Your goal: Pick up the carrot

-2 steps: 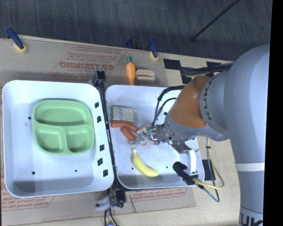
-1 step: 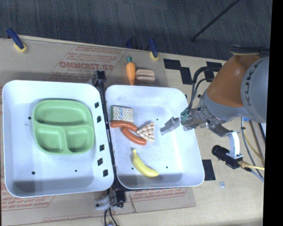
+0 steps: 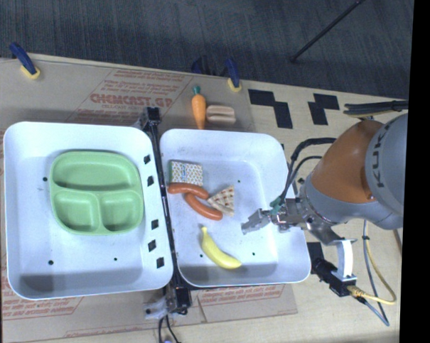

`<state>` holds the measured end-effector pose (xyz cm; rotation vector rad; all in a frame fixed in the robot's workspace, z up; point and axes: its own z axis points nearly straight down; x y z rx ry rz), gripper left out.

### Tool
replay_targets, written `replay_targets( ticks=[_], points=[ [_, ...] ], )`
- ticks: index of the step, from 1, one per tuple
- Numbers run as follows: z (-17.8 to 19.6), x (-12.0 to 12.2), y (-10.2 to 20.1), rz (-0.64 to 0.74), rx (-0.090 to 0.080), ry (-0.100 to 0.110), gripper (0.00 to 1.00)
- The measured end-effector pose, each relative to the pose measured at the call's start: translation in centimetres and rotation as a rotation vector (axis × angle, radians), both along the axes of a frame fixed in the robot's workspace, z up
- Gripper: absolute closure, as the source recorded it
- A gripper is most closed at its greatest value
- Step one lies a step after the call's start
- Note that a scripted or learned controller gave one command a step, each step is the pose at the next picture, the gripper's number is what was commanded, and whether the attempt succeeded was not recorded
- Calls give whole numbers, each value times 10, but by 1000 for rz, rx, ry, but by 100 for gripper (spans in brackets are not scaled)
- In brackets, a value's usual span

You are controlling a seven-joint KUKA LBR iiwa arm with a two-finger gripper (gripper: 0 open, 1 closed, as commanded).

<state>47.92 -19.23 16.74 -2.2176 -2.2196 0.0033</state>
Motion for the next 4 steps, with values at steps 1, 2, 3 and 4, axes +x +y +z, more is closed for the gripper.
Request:
replay_targets(
  ticks=[1, 2, 3, 4],
  points=[
    [70, 6, -19, -66, -1, -2, 0],
    [29, -3, 30, 133, 1, -1, 0],
    [126, -2, -14, 332, -2, -4, 0],
    [10, -3, -14, 254, 2, 0, 0]
  ],
)
